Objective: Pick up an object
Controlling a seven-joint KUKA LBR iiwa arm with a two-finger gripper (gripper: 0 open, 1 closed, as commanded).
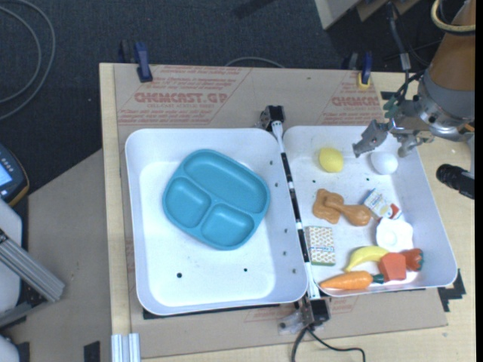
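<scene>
One fixed overhead view, tilted down across the bench

The bench (226, 89) is seen from above at a slant, far enough off that both white bins are taken in whole: the left bin (143, 202) at frame centre-left, the right bin (434, 202) at centre-right. Dark floor is included along the top, and the arm (453, 74) is cut off at the upper right.

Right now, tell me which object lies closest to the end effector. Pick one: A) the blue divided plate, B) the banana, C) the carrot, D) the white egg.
D. The end effector hovers over the far corner of the right bin, with the white egg just below its fingers; the carrot and banana sit at the bin's near edge, and the blue divided plate lies in the left bin.
</scene>
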